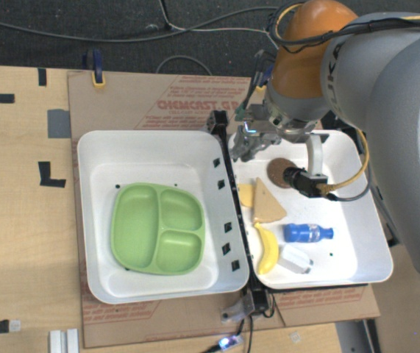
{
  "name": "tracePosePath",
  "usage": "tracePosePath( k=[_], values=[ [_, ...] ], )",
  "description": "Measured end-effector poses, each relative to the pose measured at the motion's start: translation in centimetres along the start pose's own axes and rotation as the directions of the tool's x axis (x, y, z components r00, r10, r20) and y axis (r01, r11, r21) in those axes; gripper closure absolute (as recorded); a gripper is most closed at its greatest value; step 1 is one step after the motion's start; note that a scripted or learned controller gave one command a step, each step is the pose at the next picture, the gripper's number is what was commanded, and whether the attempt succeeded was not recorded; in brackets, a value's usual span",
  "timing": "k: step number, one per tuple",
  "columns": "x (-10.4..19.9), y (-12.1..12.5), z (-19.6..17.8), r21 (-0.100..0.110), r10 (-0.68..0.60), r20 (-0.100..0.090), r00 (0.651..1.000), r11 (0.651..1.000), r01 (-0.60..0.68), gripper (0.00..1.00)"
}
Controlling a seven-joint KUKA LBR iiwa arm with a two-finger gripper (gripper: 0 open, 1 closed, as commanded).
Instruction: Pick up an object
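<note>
- Your arm reaches in from the right, and its gripper (248, 144) sits over the far left corner of the right bin (368, 259), close to the divider where the two bins meet.
- Nothing is visible between the gripper's parts, so judge the pick as not yet made; whether the gripper is apart or together cannot be told from this angle (the wrist and cabling crowd the tip).
- The candidate things all lie in the right bin: a brown disc (279, 172) just right of the gripper, a tan wedge (268, 205) and a small yellow piece (246, 194) nearer to you beside it, a banana (267, 249) along the left wall, a blue bottle (307, 233) towards the middle, and a pale white block (296, 260) touching or nearly touching the banana's near end.
- The left bin (92, 153) holds a green divided plate (158, 228), well apart from the gripper.
- What is left, as it appears: come down on one thing, close on it, and lift.
- Room is tight at the gripper's left, where the bin walls rise; the yellow piece and banana hug that wall, so approach has little clearance there.
- The blue bottle has the most open floor around it, especially to its right.
- The surface around the bins carries cardboard sheeting (187, 101).
</note>
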State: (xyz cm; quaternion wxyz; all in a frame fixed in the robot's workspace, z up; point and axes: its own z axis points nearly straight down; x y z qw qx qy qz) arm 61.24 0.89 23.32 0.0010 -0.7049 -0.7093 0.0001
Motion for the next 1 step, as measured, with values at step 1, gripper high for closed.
tracePosePath(
  k=[1],
  values=[
    [5.33, 0.95, 1.37, 0.001, 0.000, 0.001, 1.000, 1.000, 0.000, 1.00]
  ],
)
